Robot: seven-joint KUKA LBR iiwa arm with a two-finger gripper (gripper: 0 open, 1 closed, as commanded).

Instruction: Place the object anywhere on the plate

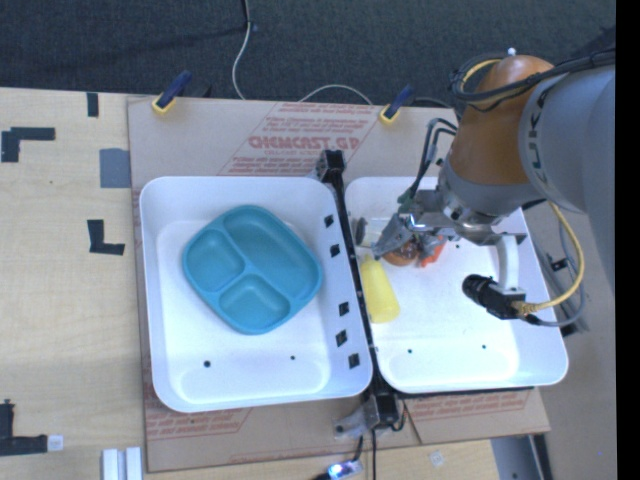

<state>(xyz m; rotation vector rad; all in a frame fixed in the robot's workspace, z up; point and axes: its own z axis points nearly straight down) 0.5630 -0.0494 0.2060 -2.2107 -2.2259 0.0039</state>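
Arm: the grey arm with its orange band is reaching in from the right and leaning over the far part of the right bin.
Jaws: the gripper is hanging low over the far left part of the right bin, pointing toward the divider; whether the jaws are open or closed cannot be told, nor whether they are holding anything.
Small object: a brownish-orange object is lying just beside the gripper, on the right bin's floor; its shape is too small and too hidden to make out.
Yellow object: a yellow, rounded piece is lying in the right bin, close against the left wall and nearer than the gripper.
Plate: a blue plate with three compartments is sitting in the middle of the left bin, well apart from both objects.
Desk: the two white bins are resting side by side on a brown board on the desk.
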